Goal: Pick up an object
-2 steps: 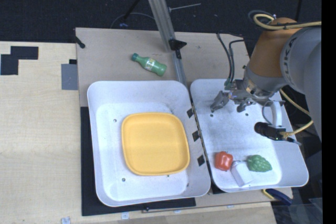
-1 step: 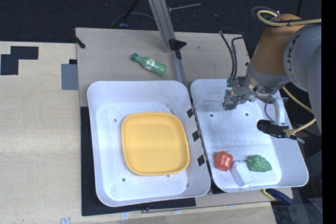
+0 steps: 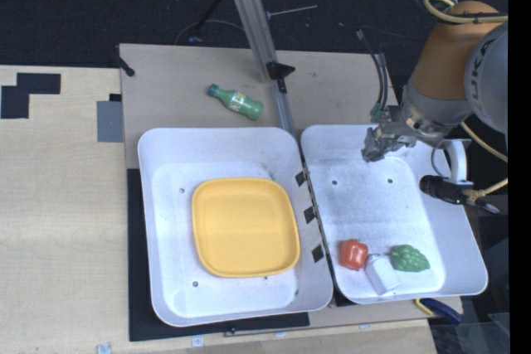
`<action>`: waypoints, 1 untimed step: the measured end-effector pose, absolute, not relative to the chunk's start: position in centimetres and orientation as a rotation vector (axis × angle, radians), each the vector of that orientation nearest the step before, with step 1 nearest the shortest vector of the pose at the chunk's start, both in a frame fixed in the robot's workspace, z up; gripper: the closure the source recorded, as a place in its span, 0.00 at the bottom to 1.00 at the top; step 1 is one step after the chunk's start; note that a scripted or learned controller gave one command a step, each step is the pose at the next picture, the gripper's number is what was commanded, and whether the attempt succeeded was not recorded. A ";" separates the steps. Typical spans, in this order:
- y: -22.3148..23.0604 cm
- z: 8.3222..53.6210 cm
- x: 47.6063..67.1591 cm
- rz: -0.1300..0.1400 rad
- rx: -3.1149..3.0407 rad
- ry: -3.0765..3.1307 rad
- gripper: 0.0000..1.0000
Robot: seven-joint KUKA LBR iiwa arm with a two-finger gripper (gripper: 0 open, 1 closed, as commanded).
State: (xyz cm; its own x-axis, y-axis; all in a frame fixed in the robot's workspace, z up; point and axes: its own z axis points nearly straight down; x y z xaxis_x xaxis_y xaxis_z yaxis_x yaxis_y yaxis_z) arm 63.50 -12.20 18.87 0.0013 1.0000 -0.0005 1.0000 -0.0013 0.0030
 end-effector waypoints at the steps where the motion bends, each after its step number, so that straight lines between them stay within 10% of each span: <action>1: -12.5 23.9 64.5 0.004 2.220 2.218 1.00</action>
State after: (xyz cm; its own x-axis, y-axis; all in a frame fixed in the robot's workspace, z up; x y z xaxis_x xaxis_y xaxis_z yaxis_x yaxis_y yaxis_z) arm 64.52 -12.52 23.91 0.0010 1.0000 -0.0007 1.0000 -0.0010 0.0038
